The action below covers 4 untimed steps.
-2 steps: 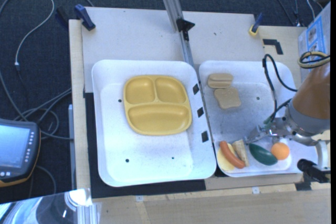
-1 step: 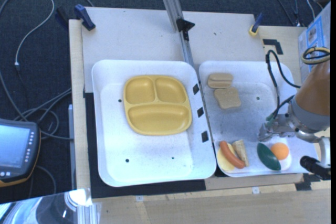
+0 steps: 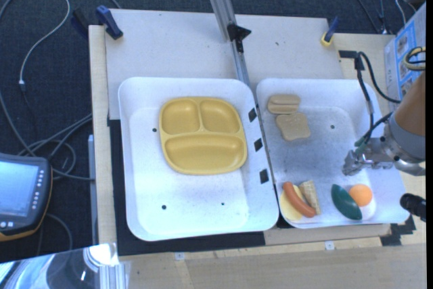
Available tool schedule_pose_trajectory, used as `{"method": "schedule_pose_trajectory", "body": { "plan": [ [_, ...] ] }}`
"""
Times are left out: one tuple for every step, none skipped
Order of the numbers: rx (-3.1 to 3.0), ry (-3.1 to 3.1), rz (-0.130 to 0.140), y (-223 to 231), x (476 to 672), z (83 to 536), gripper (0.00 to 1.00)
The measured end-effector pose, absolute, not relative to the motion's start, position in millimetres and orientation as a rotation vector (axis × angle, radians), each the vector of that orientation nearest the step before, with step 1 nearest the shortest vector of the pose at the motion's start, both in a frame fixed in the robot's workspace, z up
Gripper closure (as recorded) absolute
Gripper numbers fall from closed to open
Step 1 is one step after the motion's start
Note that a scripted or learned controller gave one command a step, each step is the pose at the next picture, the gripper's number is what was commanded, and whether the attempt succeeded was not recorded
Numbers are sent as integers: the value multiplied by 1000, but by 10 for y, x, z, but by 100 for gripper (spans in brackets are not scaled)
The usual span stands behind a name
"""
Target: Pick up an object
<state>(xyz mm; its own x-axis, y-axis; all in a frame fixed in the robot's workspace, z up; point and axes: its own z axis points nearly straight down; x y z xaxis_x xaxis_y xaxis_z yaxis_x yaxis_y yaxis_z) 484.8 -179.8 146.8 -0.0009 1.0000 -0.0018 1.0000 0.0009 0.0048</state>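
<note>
I am at the approach step — my pincer [image 3: 355, 162] hangs low over the right bin [image 3: 325, 88], nothing visibly between its tips; whether it is released or clenched I cannot tell. Just below it lie an orange ball [image 3: 362, 195] and a green piece [image 3: 345, 202]. Next I must descend squarely over one of them.

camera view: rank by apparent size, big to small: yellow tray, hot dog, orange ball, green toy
1. yellow tray, by far the largest
2. hot dog and green toy, too alike to rank
3. orange ball, smallest
</note>
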Motion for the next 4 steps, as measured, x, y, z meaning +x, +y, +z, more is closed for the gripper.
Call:
{"method": "schedule_pose_trajectory", "body": {
  "plan": [
    [2216, 2218, 5, -1797, 4770, 2047, 100],
    [2214, 2218, 6, -1800, 4788, 2588, 100],
    [2211, 2228, 6, -1288, 4897, 2665, 100],
    [2213, 2230, 4, -724, 5109, 2575, 100]
  ]
}}
